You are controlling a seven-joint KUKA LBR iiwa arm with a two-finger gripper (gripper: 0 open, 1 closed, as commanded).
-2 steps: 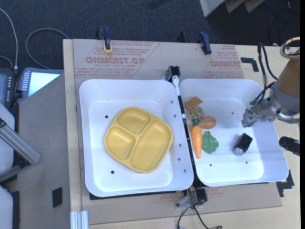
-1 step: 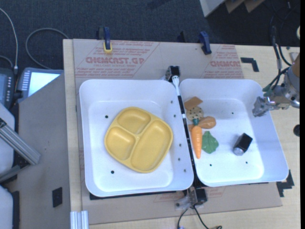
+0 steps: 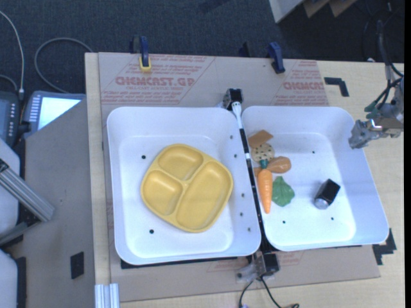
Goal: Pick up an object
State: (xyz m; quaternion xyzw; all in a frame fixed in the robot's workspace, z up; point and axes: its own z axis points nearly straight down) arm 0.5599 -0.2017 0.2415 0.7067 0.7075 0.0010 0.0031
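Observation:
The right bin (image 3: 340, 226) holds several small items. An orange carrot (image 3: 264, 190) lies along its left wall, with a green leafy piece (image 3: 282, 192) beside it. Above them sit an orange-brown roll (image 3: 280, 165), a speckled cookie (image 3: 261, 151) and a tan wedge (image 3: 260, 137). A black cylinder (image 3: 327, 193) lies apart at the right of the bin floor. My gripper (image 3: 359, 135) hangs over the right bin's upper right rim, well above and to the right of the black cylinder, with nothing seen in it.
A yellow divided plate (image 3: 186, 188) fills the middle of the left bin (image 3: 122, 172). A black and white tool (image 3: 235, 104) lies on the wall between the bins. Blue clamps (image 3: 144, 47) (image 3: 276, 55) hold the cardboard at the back.

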